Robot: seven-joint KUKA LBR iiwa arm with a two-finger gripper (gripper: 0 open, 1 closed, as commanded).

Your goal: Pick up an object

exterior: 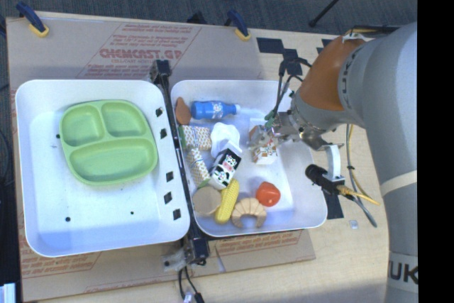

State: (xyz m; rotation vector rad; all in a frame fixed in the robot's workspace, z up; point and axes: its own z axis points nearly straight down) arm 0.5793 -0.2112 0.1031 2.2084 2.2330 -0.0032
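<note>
My gripper (267, 140) reaches down into the right bin (305, 206) from the right, on its middle-right side. Directly under it lies a small white and brown object (265, 152), partly hidden by the gripper. To the left are a white cup (225, 133), a cow-patterned carton (225, 168) and a blue bottle (212, 109). Along the bin's front lie a yellow corn cob (228, 200), a croissant (249, 211) and a red tomato-like piece (267, 194).
The left bin (42, 223) holds a green divided plate (108, 141). A clamp bar (174, 152) runs between the bins. Waffle-like pieces (196, 137), a brown piece (183, 110) and a round tan item (207, 201) crowd the right bin's left side. Cables (347, 188) hang off the wrist.
</note>
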